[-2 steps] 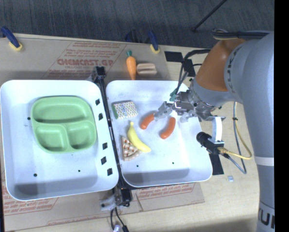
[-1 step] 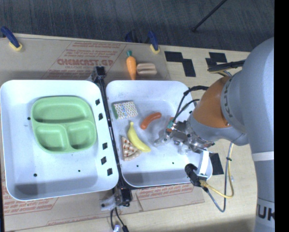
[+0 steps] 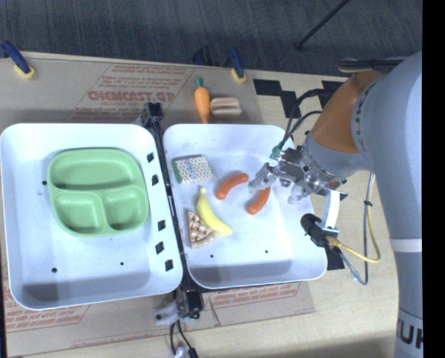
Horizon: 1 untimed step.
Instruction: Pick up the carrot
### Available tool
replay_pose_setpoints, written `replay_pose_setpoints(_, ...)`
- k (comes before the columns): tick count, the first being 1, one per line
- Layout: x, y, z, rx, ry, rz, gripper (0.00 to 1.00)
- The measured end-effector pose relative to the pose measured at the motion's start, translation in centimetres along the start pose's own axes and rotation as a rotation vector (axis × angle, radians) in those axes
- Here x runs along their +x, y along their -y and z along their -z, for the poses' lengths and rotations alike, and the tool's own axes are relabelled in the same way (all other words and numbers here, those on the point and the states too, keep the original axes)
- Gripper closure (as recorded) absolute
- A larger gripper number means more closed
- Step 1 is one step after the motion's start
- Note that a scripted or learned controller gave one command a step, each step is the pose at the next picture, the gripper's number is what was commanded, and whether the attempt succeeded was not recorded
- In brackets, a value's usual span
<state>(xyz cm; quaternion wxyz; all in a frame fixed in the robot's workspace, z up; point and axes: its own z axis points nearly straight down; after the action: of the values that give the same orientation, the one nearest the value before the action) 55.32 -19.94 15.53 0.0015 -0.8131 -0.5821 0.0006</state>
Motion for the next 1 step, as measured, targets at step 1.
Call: replay_pose_setpoints(1,7.57,8.52,1.66,0.003,0.0,0.024,0.0)
